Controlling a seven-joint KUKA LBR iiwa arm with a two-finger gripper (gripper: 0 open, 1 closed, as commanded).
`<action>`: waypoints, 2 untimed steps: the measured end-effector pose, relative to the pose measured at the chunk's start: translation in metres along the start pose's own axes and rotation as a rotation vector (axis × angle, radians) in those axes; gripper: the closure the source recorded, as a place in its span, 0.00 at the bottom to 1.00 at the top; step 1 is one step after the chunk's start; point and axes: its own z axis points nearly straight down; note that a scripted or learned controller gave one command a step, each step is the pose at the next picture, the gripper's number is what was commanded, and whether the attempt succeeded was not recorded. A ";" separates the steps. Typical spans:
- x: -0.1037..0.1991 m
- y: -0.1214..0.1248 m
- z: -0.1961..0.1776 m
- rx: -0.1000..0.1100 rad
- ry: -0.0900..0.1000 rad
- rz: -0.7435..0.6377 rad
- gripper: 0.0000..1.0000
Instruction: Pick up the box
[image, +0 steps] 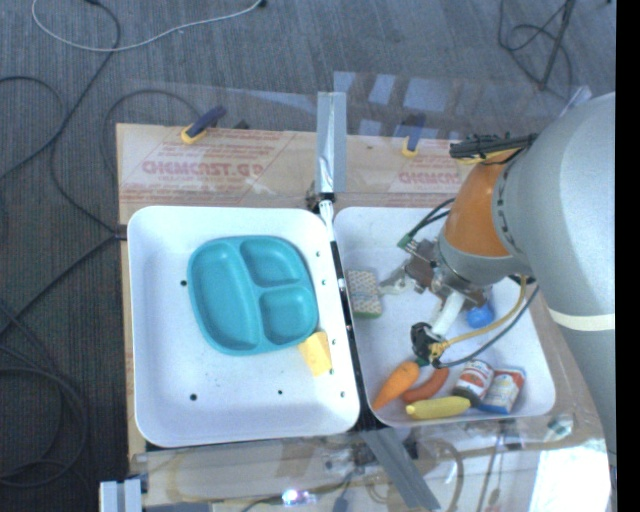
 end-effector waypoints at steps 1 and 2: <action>0.028 0.042 0.001 0.000 -0.002 0.045 0.00; 0.029 0.058 0.002 0.003 0.001 0.104 0.00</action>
